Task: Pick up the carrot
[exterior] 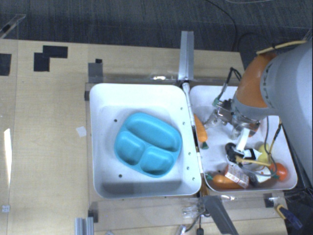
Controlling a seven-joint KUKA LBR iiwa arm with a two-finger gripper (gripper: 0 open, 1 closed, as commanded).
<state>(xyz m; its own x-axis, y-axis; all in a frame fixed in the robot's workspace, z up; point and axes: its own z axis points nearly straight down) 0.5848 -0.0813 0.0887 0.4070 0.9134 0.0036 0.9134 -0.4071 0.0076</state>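
A slim orange carrot (199,130) with a green end lies lengthwise in the right white plastic bin (209,95). It is pressed against the wall shared with the left white bin (100,131), green end toward the camera. Just to its right, and apart from it, hangs the grey arm's metal claw (221,115). Whether the claw is released or clenched cannot be told from this angle. At the near end of the same bin, a rounded orange object (224,181), a small printed packet (237,172) and a red-orange round fruit (280,171) crowd together. The left bin holds a blue divided plastic plate (146,143), and both bins rest on a pale wooden surface (44,155).

The pick appears not yet made, and the risk lies in where the carrot sits. Hugging the wall, it leaves little room on that side, so the claw could strike the rim or catch one flank and roll the carrot away. The carrot's smooth taper could also slip free on the lift, and the other orange object nearby might be taken for it.
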